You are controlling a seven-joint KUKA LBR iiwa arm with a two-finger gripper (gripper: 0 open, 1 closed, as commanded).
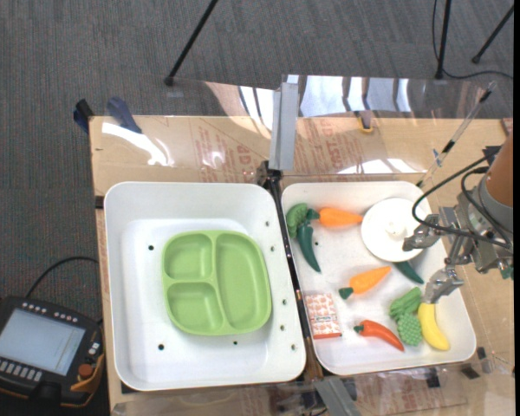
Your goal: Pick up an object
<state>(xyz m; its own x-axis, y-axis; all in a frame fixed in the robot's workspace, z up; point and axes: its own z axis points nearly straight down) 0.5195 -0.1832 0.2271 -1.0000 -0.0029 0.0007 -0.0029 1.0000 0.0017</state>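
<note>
The claw [438,265] hung released and empty over the right bin [329,367], mid-approach; next it needed to drop toward the banana [432,327] at six o'clock.

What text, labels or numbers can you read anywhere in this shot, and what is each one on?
Nothing reads cleanly.
Red printing on the cardboard panel behind the bins: mirrored and washed out by glare, unreadable.
Small orange-and-white packet in the right bin: printed face, too small to read.
Teach pendant on the floor, lower left: screen and buttons too blurred to read.
</note>
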